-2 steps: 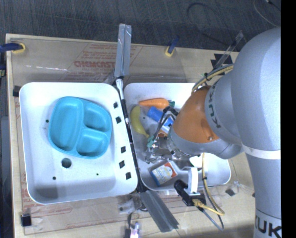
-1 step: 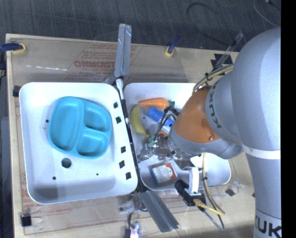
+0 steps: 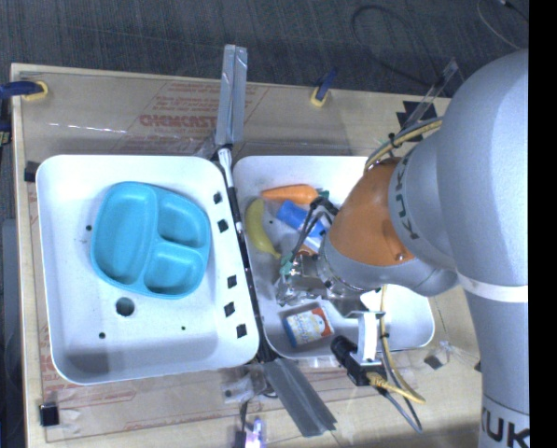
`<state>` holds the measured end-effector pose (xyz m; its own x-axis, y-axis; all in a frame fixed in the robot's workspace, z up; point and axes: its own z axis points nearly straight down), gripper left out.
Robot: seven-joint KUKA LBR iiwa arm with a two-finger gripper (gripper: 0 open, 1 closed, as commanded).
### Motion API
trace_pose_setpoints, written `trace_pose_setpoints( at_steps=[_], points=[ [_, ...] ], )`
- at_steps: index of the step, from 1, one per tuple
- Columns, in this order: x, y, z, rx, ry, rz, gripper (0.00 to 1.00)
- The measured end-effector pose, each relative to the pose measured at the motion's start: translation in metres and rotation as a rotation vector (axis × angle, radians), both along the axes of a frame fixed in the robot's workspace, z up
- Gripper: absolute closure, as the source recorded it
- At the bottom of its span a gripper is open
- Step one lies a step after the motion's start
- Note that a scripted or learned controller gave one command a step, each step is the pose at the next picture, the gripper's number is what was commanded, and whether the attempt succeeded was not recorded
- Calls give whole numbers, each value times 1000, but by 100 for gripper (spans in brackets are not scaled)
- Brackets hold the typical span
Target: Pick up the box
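Note:
The box [image 3: 306, 327] is small, with a white, orange and blue label, and lies near the front wall of the right bin [image 3: 418, 329]. My gripper [image 3: 293, 283] reaches down into this bin from the grey arm with the orange band [image 3: 371, 231]. It hangs just behind the box, close above it. The arm hides the middle and right of the bin.
Behind the gripper lie an orange item [image 3: 292, 194], a yellow item [image 3: 257, 227] and a blue item [image 3: 293, 216]. The left bin [image 3: 63, 334] holds a blue divided plate [image 3: 152, 239]. A metal divider [image 3: 233, 250] separates the bins.

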<state>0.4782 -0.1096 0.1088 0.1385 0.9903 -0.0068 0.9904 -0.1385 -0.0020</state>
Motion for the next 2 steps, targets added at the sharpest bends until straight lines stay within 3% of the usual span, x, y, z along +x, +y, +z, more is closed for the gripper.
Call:
trace_pose_setpoints(
  at_steps=[1,2],
  points=[
    [-1,104,82,8,1,150,100],
    [5,125,81,7,1,177,100]
  ],
)
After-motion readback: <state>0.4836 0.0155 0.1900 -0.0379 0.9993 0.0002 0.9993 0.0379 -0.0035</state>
